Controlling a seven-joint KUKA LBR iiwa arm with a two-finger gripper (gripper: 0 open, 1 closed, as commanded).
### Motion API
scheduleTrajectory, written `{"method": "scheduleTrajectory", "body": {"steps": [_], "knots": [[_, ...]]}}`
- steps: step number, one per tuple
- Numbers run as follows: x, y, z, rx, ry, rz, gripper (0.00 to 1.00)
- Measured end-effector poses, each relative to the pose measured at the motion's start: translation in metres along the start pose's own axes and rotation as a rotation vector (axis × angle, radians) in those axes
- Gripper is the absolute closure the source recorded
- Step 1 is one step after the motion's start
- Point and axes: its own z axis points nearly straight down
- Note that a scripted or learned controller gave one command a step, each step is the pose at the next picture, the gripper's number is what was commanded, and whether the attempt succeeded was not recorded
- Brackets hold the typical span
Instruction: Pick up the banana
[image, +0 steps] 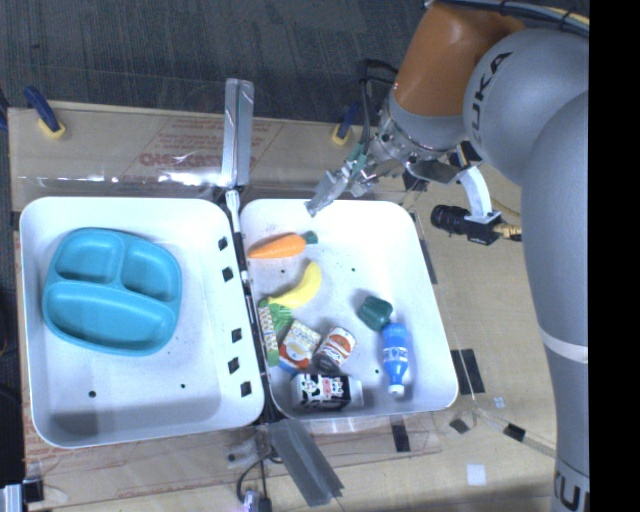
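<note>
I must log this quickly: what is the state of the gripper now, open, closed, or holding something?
Gripper: cannot be told; it is above the right bin's far rim, apart from the banana.

Bench and backdrop, nothing fancy

You've got a tan bench top (120, 150) with faint red print on the far left part, and two blue clamps, one (44, 110) at the far left edge and another (345, 122) further right. Beyond the far edge there's dark grey carpet-like floor (150, 45). A metal bar (238, 130) runs from the far side toward you along the middle. Near right you'll spot bits of black tape (468, 372) on the bench. Light is even, soft shadows.
</note>
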Motion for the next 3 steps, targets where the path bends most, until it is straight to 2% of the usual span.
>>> {"method": "scheduleTrajectory", "body": {"steps": [1,2,3], "knots": [[0.019,-0.045,0.126,-0.002,-0.002,0.018,0.0],[0.03,-0.061,0.17,-0.001,0.0,0.063,0.0],[0.03,-0.061,0.159,-0.001,-0.001,0.058,1.0]]}}
